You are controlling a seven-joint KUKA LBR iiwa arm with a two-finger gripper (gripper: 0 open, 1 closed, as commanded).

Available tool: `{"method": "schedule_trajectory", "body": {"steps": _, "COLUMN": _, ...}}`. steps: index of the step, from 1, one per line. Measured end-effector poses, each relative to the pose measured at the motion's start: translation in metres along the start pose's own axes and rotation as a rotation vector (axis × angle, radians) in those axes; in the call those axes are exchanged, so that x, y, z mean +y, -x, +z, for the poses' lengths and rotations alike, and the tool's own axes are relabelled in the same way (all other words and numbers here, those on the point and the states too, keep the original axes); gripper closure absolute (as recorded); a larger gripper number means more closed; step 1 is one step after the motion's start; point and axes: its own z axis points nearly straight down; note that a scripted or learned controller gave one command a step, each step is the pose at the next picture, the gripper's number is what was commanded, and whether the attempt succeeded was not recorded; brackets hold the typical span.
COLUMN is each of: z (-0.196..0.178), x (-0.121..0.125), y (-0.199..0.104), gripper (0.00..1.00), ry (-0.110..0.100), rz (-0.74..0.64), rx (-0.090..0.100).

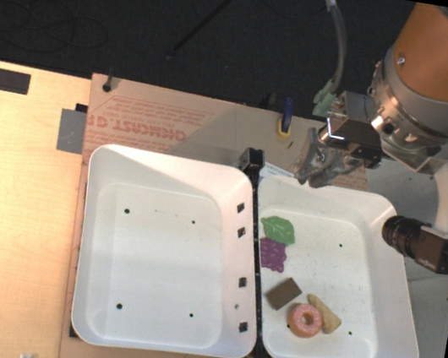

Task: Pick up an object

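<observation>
Nearby, green piece (278,229) touches purple piece (272,253); donut (304,320) beside brown block (283,293).

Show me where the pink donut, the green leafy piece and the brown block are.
pink donut (304,320), camera view, on its frosted ring.
green leafy piece (279,229), camera view, on its middle.
brown block (283,293), camera view, on its top face.

We see two white bins: the left bin (109,197) at frame centre-left, the right bin (387,323) beside it, touching. Both rest on brown cardboard (173,126) over a pale wooden bench (2,220).
</observation>
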Motion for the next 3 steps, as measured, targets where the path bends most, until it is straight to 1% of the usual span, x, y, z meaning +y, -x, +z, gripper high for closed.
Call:
{"method": "schedule_trajectory", "body": {"steps": 1, "z": -0.024, "x": -0.016, "y": -0.048, "gripper": 1.0, "ry": -0.012, "rz": 0.004, "rx": -0.003}}
{"method": "schedule_trajectory", "body": {"steps": 2, "z": -0.022, "x": -0.016, "y": -0.107, "gripper": 1.0, "ry": -0.014, "rz": 0.001, "rx": -0.003}}
{"method": "schedule_trajectory", "body": {"steps": 3, "z": -0.022, "x": 0.005, "y": -0.15, "gripper": 1.0, "ry": -0.013, "rz": 0.004, "rx": -0.004}}
